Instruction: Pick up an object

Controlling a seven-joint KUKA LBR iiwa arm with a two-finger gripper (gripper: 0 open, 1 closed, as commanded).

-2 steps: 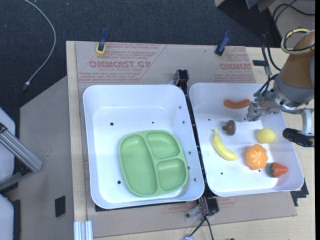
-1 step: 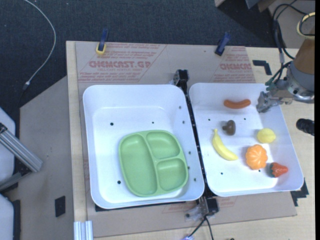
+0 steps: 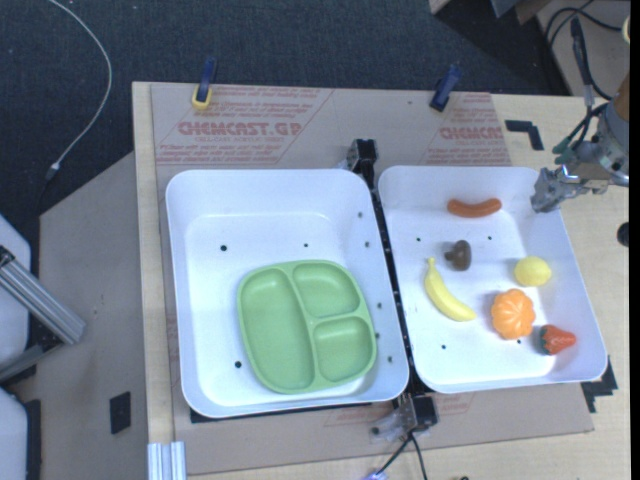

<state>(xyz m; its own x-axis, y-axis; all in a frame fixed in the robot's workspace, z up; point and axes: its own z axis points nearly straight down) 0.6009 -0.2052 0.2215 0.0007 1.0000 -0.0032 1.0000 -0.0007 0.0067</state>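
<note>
Curved banana [image 3: 447, 294] – round, ribbed pumpkin [image 3: 512, 313].

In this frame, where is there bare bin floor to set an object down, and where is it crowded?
Left bin: a bare strip behind the green tray and along its left. Right bin: bare at the near-left corner, beside the banana. Crowded at its right: lemon, orange and strawberry sit close together.
</note>
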